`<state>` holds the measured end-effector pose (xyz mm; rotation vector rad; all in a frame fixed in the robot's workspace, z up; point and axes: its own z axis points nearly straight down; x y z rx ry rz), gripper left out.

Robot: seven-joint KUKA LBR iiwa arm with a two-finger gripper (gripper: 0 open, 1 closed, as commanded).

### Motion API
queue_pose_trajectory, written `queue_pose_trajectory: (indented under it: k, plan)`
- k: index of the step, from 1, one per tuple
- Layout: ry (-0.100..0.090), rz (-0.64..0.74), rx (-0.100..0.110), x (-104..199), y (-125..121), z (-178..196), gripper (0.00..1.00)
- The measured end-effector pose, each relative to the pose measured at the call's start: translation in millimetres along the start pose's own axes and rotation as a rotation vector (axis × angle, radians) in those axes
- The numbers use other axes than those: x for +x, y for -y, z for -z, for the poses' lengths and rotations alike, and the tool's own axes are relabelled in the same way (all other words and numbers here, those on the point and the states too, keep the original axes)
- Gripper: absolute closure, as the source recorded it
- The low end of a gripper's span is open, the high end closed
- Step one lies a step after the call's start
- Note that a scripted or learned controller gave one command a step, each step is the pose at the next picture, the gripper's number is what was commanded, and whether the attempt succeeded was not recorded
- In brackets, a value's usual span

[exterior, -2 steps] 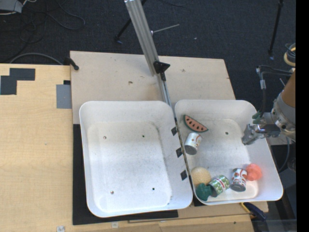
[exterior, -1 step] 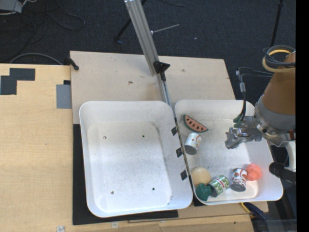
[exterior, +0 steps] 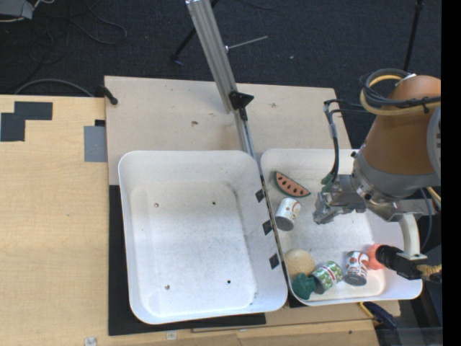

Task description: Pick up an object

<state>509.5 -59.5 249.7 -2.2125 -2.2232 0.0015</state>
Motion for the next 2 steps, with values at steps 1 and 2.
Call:
queue_pose_trajectory:
  k: [1, 2]
  plan:
    - [0.001, -0.002, 0.001, 45.7, 0.7, -10.7, 1.0]
    - [0.001, 0.0, -0.001, 102.7, -8.9, -5.1, 1.0]
